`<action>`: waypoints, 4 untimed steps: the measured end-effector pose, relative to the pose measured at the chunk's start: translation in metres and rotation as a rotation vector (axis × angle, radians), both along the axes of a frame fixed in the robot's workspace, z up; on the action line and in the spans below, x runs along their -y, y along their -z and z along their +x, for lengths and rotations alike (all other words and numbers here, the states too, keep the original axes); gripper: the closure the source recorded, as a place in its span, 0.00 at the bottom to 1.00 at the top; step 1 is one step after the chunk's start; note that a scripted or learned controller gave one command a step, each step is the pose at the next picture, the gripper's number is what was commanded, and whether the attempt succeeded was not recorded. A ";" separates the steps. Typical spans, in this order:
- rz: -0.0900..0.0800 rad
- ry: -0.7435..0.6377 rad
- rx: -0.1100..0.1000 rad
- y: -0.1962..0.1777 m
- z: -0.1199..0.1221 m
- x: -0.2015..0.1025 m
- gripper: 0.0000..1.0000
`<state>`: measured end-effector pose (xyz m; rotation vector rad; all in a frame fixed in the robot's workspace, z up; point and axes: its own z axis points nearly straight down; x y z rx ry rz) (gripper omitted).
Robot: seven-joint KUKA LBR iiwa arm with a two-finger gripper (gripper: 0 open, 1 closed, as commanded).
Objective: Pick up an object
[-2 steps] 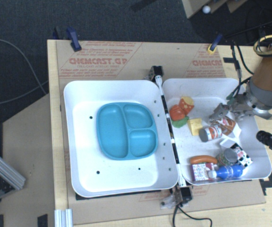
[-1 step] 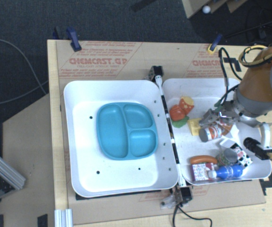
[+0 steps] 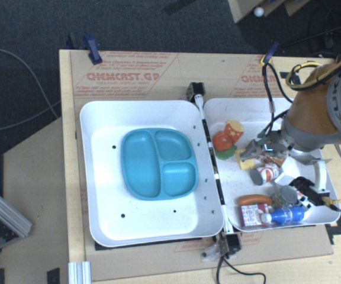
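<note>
In the right bin (image 3: 218, 110) a small heap of objects is seen. A red tomato-like piece (image 3: 223, 141) lies beside a yellow wedge (image 3: 235, 128) near the bin's left wall. A red-and-white can (image 3: 267, 173) lies on its side mid-bin. Along the near edge an orange sausage-like piece (image 3: 254, 200), a red packet (image 3: 249, 216) and a blue bottle (image 3: 284, 216) are laid close together.

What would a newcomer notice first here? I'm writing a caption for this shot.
The blue divided plate stands out, lying alone in the middle of the left bin. Next comes the clutter in the right bin: a red tomato-like toy, a hot dog and a blue bottle, with the grey-and-orange arm reaching in over them.
</note>
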<state>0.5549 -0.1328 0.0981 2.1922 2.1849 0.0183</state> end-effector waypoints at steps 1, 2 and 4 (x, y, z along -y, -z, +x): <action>0.003 -0.004 0.006 0.000 -0.007 -0.001 0.00; 0.006 -0.006 0.009 -0.001 -0.027 -0.010 0.00; 0.018 -0.001 -0.028 0.010 -0.072 -0.017 0.00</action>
